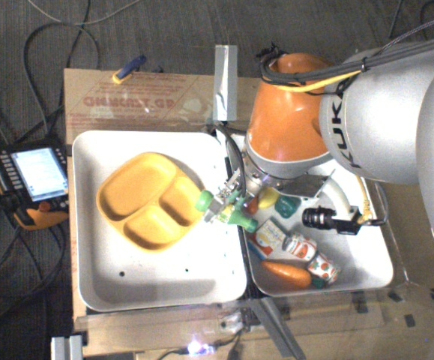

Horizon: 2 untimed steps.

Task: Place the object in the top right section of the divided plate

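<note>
End effector [228, 201] blurred, grip on green object [205, 199] unclear.

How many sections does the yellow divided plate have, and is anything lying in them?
3. The divided plate in the left bin has one large section at upper left and two smaller ones at right and bottom. All look bare; a green object sits at its right rim.

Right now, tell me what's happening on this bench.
The arm's end effector hangs over the divider between the two bins, with a green object at its tip beside the yellow divided plate. The plate lies in the left bin. An orange carrot and other toys lie in the right bin.
</note>
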Tool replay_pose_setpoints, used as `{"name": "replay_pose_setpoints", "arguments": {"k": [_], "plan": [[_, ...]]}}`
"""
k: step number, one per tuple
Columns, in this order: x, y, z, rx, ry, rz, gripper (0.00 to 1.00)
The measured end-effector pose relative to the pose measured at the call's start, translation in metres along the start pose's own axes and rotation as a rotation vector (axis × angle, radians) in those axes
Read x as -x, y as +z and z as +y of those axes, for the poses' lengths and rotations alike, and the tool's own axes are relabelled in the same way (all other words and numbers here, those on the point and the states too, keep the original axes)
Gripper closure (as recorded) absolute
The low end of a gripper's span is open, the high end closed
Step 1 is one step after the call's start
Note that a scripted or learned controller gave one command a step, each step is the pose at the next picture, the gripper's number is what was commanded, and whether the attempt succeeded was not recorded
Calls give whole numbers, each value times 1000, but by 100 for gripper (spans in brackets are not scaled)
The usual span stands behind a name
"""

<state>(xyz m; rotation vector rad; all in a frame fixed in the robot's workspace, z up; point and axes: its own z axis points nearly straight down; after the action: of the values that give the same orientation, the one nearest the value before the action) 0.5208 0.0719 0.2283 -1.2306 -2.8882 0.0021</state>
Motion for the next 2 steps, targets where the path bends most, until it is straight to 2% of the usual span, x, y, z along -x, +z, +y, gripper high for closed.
{"name": "replay_pose_setpoints", "arguments": {"k": [1, 2], "plan": [[34, -24, 121, 1, -72, -4, 100], [97, 21, 52, -1, -193, -3, 100]]}}
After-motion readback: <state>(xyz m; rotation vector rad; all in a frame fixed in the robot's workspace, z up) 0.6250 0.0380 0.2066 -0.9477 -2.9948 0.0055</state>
